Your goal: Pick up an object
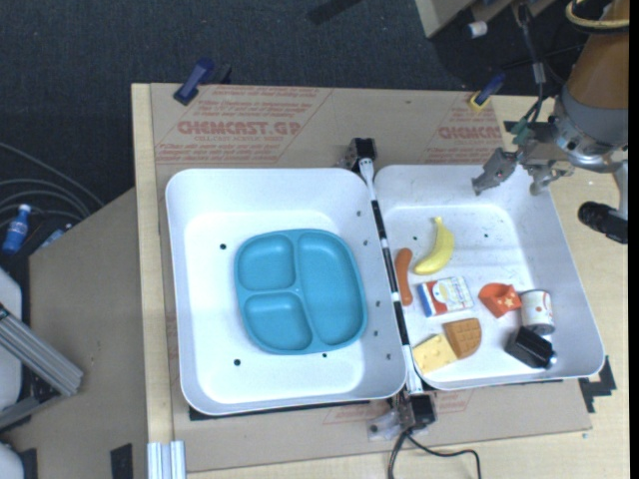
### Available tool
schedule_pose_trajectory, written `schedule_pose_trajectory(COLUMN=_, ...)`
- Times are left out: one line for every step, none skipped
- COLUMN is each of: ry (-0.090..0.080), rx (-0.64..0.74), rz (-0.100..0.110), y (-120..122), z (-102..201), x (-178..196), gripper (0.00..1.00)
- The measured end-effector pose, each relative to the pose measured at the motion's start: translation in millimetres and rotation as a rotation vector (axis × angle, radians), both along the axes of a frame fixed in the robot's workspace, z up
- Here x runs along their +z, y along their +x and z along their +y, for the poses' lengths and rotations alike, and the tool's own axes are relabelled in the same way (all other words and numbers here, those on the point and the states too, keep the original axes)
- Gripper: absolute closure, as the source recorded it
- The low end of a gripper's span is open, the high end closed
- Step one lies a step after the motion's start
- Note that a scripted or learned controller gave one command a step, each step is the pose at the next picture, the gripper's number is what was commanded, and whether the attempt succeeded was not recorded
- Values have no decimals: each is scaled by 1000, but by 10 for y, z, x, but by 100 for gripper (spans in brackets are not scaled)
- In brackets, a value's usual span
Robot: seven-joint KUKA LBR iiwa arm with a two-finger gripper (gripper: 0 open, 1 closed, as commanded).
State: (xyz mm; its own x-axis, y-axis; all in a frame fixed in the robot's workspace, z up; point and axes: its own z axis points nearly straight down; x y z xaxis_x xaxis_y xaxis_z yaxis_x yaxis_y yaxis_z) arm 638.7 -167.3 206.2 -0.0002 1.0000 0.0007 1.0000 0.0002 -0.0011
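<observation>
Near the right bin's (559, 257) middle you have the banana (435, 247), long axis running up-bin, slightly tilted; your gripper (519, 173) hovers up and to its right, fingers spread, holding nothing.

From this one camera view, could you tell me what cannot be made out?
- Gripper: too small and blurred to show how it stands.
- Arm: cut off by the right edge.
- Small can and carton: labels too small to read.
</observation>
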Motion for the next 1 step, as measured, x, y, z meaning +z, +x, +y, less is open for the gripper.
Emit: schedule_pose_trajectory(ry=0, rx=1, rz=1, y=275, z=150, x=-1219, gripper=0)
